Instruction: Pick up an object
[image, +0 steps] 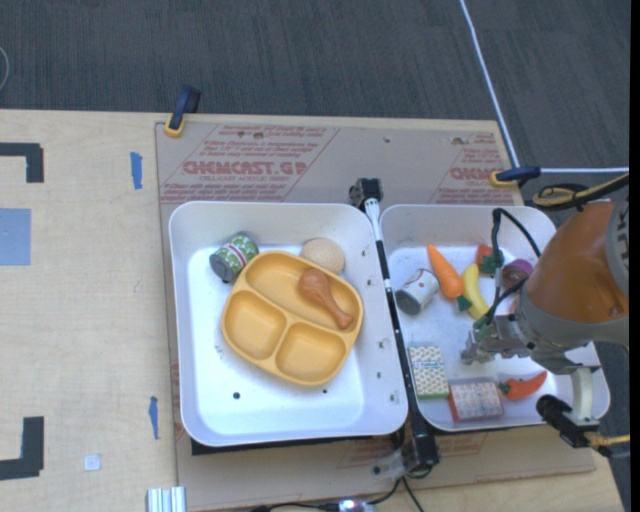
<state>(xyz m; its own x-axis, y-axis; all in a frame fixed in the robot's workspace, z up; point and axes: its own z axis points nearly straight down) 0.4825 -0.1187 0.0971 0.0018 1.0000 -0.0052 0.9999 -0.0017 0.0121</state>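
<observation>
Grey two-finger gripper (480, 348) low in right white bin (420, 222), finger state can't tell. Nearest pick: pink-red rectangular packet (474, 400), just beside. Centre over it, descend straight, avoid checkered box (428, 370).

Both white bins (190, 300) look like smooth, glossy plastic. Yellow divided plate (290, 320) is smooth plastic with a soft sheen; drumstick (328, 295) on it looks like matt plastic. Small can (233, 256) has a printed paper-like label. Bench top (80, 330) is pale matt wood. Cardboard sheet (300, 160) is matt, with red print. Carrot (445, 270) is shiny plastic.
</observation>
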